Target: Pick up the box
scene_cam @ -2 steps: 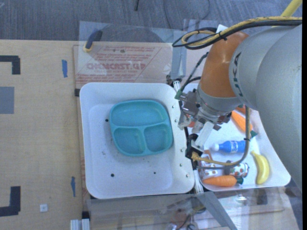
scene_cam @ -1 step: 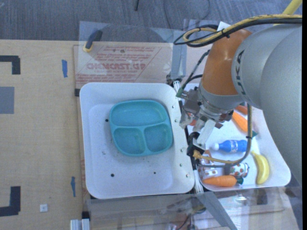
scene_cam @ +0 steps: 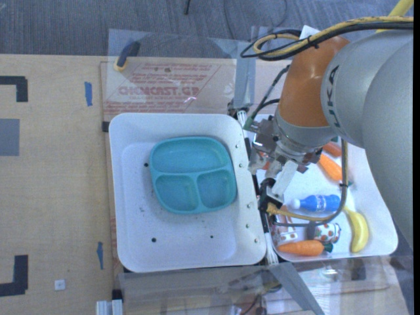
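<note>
- Wooden bench (scene_cam: 52, 195) with two white bins side by side.
- Left bin (scene_cam: 131, 241) has a teal tray (scene_cam: 193, 174) in it.
- Right bin (scene_cam: 384, 231) has a bottle (scene_cam: 318, 203), banana (scene_cam: 358, 230) and two carrots (scene_cam: 302, 247).
- Gripper (scene_cam: 272, 192) sits low over the right bin's left edge.
- Honestly can't pick out the box anywhere.

A teal tray (scene_cam: 193, 174) sits in a white bin (scene_cam: 125, 241), beside a yellow banana (scene_cam: 358, 231), orange carrot (scene_cam: 301, 247) and blue bottle (scene_cam: 319, 203).
</note>
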Action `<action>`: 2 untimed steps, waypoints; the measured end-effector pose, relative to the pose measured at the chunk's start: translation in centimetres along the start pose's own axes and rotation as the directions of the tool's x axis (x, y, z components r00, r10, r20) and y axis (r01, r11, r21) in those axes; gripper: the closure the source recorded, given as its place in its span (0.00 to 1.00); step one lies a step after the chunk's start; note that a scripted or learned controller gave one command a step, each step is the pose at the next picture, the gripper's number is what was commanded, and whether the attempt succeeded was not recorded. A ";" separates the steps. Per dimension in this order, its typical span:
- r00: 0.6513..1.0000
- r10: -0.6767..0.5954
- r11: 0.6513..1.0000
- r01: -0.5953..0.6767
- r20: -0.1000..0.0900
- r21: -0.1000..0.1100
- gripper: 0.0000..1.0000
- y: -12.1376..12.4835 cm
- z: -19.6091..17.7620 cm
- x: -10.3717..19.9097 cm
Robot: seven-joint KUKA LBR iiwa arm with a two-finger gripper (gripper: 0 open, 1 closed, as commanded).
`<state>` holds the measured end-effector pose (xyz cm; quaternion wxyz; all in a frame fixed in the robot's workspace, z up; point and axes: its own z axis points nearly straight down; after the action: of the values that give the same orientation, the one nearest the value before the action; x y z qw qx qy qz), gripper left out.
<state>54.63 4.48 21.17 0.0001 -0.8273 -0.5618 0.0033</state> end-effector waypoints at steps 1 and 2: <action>0.959 -0.283 0.959 0.283 -0.004 -0.001 1.00 -0.7 2.7 2.9; 0.960 -0.280 0.960 0.280 -0.004 -0.002 1.00 -0.6 1.7 2.9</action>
<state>55.10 7.35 19.44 0.0012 -0.7395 -0.6732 0.0014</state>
